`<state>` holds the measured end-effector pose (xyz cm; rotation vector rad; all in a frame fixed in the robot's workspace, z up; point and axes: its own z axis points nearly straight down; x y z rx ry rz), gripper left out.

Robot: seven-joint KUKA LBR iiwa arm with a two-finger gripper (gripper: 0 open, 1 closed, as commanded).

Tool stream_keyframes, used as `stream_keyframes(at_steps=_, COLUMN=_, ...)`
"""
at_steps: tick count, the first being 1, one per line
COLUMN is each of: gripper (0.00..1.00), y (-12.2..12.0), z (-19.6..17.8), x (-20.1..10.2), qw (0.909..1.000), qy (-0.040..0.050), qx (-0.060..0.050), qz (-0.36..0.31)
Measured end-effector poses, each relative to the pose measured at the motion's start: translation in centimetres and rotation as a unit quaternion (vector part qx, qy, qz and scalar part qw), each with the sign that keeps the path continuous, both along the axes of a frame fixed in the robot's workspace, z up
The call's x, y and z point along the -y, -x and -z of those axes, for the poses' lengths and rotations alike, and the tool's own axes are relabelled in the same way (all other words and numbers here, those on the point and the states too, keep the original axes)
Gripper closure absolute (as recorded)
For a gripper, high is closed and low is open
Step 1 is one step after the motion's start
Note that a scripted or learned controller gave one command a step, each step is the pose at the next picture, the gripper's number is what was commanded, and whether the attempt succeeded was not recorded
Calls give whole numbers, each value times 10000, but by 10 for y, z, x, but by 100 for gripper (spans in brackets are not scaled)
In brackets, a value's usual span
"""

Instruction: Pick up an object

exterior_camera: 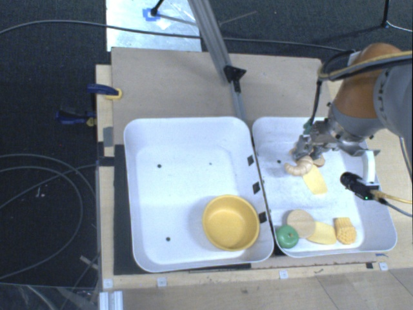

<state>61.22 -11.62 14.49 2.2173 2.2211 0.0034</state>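
Right bin [271, 134]: landmark for all entries. Gripper [308, 152] hung over the bin's upper middle, directly above and seemingly touching a curled tan piece [299, 168]; how far the claw stood open, and whether it gripped anything, cannot be told. Pale yellow wedge [315, 182] lay just below-right of the tan piece. Along the bin's near edge, left to right: green ball [287, 237], tan disc [301, 223], yellow slice [322, 235], corn [345, 230]. Left of the bin, a second bin [174, 147] held a yellow bowl [231, 222].
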Motion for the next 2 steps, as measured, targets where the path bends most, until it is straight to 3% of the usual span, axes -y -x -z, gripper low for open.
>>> stream_keyframes(at_steps=2, gripper=100, y=-7, z=-108, x=-7, qw=10000, qy=0, qx=3, qz=-25)
